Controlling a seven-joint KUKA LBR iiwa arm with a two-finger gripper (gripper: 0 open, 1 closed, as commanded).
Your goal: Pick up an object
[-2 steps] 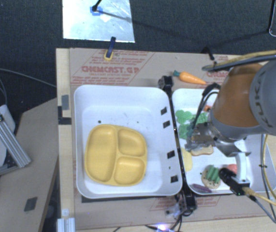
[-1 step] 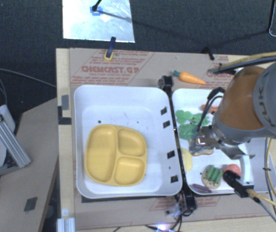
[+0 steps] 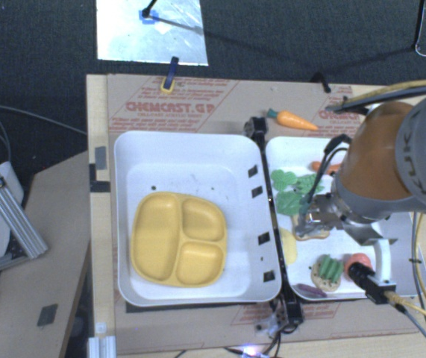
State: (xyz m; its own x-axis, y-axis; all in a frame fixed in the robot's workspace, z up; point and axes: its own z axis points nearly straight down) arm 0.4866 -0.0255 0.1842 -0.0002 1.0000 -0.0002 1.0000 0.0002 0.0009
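The right bin holds several toy foods. A green leafy piece lies at its left, and a tan piece sits just below it. My gripper is low in this bin, right over the tan piece and at the edge of the green one. Whether it touches either I cannot tell. The grey and orange arm hides the bin's right half. Toward the front lie a round tan item with green strips, a red piece, a pale yellow piece and a purple one.
The left bin holds a yellow divided plate. A toy carrot lies on the cardboard behind the right bin. A black divider with clips runs between the bins. A small orange piece peeks out by the arm.
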